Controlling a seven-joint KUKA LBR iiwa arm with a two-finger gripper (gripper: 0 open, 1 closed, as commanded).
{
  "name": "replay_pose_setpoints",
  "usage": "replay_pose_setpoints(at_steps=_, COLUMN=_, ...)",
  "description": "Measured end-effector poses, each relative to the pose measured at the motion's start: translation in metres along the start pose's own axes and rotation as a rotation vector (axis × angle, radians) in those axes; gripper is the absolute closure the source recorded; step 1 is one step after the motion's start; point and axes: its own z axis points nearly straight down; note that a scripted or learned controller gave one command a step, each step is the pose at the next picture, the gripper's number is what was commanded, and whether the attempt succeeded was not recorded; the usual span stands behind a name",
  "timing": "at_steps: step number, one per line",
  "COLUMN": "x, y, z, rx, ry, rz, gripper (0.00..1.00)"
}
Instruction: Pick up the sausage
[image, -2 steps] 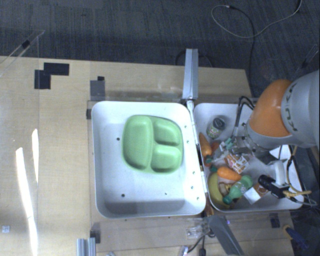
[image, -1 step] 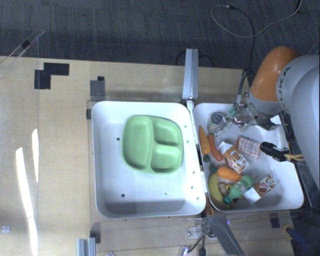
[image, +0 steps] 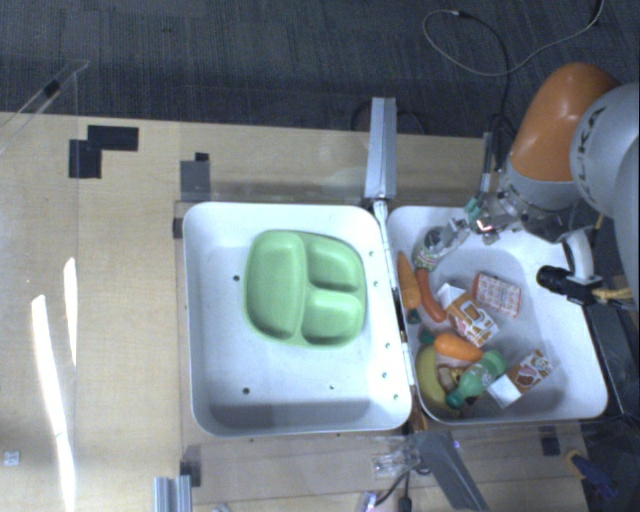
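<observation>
The sausage (image: 431, 297) lies slanted in the right bin (image: 560, 405), just right of the carrot (image: 408, 283) along its left wall, while the hand (image: 447, 238) hangs above it, apparently positioned to descend, its spread impossible to tell.

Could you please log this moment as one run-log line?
gripper: above right bin's far-left corner | sausage: lying in bin, not held | tray: left bin
</observation>
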Motion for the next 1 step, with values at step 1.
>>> replay_pose_setpoints(at_steps=1, x=-0.006, y=-0.0361, z=0.0718, rx=-0.005, ry=-0.003, rz=-0.054, gripper=0.0)
